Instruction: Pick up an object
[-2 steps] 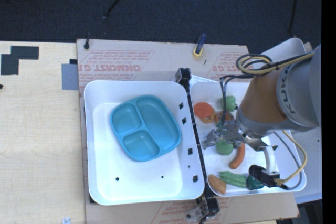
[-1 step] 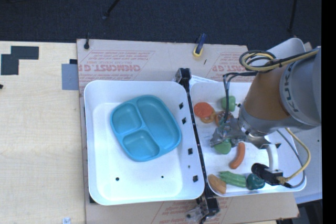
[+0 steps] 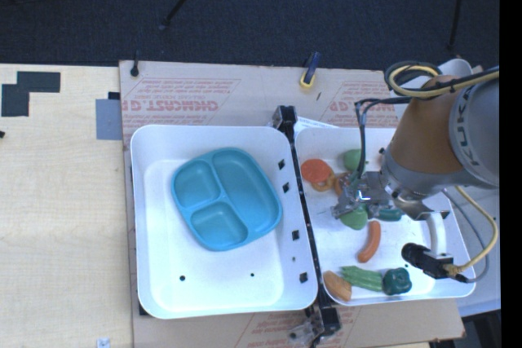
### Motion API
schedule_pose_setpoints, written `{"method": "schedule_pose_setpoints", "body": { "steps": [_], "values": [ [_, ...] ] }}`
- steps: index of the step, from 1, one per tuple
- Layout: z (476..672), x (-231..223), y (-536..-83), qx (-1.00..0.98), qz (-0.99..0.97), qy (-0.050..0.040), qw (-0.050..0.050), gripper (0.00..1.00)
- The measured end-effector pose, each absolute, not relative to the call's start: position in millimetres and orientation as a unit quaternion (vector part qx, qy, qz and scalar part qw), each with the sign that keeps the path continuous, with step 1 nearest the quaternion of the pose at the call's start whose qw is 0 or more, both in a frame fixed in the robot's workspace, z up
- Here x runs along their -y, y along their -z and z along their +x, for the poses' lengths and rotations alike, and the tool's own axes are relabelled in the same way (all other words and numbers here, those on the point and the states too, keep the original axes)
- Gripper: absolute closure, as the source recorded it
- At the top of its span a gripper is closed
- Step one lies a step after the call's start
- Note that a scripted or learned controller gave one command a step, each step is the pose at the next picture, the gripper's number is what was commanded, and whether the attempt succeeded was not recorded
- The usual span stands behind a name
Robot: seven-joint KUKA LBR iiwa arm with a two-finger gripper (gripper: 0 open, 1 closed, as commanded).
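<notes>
My gripper (image 3: 352, 200) is low in the right bin (image 3: 424, 297), in its middle. Just below its tip, touching or nearly so, lies a light green piece (image 3: 356, 218). An orange-red round piece (image 3: 316, 171) sits to the gripper's left, and another green piece (image 3: 351, 159) lies behind it. An orange sausage-shaped piece (image 3: 371, 242) lies in front of the gripper. Along the front wall lie a green pod (image 3: 363, 278), a dark teal piece (image 3: 397, 281) and an orange piece (image 3: 336, 286). A small teal piece (image 3: 390, 214) peeks out under the wrist.
The left bin (image 3: 163, 281) holds a blue divided plate (image 3: 224, 198), tilted toward its back left. A black divider (image 3: 295, 200) runs between the bins. The arm's grey and orange body (image 3: 432, 143) covers the right bin's back right part.
</notes>
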State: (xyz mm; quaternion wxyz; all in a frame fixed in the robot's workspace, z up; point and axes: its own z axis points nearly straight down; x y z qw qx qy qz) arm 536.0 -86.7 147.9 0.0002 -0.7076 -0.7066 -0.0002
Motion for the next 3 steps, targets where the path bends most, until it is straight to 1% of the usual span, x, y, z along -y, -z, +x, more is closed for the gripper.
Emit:
{"method": "schedule_pose_setpoints", "body": {
  "steps": [1, 2, 3],
  "values": [
    [543.8, 81, -206, 0.708, -0.707, 0.0011, -0.001, 1.0],
    [544.2, 82, -229, 0.707, -0.707, 0.0001, 0.0, 1.0],
    [570.9, 59, -217, 0.708, -0.706, -0.0006, 0.001, 1.0]
  ]
}}
